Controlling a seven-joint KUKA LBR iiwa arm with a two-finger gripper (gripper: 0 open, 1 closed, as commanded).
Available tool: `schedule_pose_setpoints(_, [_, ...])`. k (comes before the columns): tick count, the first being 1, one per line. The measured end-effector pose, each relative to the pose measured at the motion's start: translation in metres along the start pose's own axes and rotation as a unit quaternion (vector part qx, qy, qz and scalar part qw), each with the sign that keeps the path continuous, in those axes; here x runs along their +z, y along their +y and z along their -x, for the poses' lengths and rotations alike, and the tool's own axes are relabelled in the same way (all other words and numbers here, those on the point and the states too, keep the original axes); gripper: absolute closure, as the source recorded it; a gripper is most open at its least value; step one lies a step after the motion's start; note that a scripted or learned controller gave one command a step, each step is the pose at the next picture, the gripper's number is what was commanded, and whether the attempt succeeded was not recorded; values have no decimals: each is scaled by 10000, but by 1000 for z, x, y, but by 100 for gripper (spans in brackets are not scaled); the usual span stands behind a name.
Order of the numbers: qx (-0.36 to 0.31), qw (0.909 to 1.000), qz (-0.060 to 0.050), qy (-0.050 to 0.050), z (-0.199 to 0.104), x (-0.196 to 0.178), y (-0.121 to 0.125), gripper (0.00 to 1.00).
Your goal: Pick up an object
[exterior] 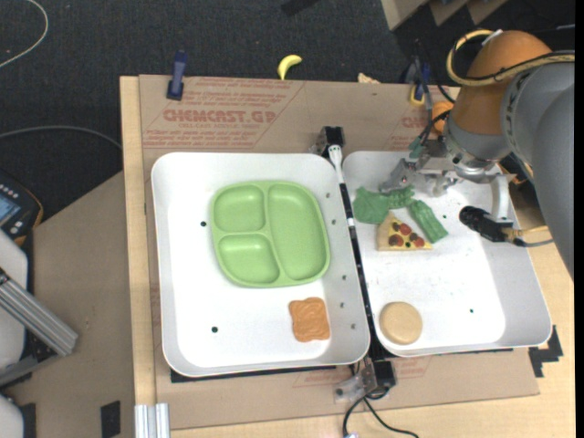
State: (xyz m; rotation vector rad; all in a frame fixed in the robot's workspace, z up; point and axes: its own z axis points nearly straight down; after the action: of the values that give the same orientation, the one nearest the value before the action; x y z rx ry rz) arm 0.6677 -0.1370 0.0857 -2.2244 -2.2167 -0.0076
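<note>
The gripper (408, 177) hangs over the right bin (511, 322) — its state unclear — with green cloth (371, 206) and pizza slice (401, 234) just below it.

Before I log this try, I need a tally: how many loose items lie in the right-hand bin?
3: a green leafy piece at the bin's upper left, a pizza slice beside it, a round tan biscuit at the lower left. The arm may hide more.

A brown board (228, 117) printed with red lettering tops the bench, with 2 blue clamps (176, 76) at its far edge. Around it lies dark carpet (109, 26), crossed by a thin white cable (27, 12).
</note>
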Motion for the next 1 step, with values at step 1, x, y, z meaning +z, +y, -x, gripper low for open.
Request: schedule_pose_setpoints(1, [-18, 10000, 63, -20, -1, -18, 4, 100])
